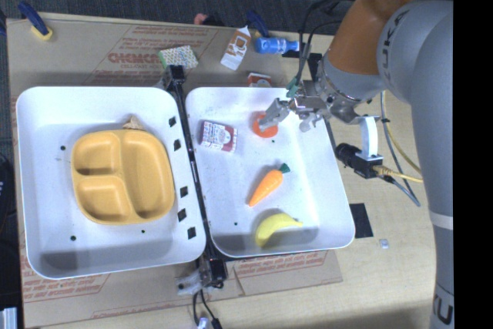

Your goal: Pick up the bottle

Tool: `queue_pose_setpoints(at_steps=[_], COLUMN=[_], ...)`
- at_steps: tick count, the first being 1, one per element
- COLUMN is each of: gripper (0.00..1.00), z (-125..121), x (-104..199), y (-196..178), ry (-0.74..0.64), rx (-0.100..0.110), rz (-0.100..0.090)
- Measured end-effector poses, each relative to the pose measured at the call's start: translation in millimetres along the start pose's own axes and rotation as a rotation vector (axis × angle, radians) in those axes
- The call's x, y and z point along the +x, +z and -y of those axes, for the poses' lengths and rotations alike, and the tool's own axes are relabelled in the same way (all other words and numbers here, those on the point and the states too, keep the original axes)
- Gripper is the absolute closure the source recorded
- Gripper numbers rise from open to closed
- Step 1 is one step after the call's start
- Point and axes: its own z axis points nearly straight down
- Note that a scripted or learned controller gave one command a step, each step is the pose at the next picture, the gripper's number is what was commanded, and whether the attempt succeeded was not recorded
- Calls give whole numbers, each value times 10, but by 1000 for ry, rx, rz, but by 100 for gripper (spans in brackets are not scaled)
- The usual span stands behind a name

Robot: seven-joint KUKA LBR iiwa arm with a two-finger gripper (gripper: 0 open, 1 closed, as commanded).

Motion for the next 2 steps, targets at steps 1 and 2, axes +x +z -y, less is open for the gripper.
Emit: queue_pose_setpoints(at_steps=[1,2], gripper=[100,100], z=[-3,823], x=[5,483], y=[-100,179], ry=[-5,35], rx=[2,2], rz=[-1,-1])
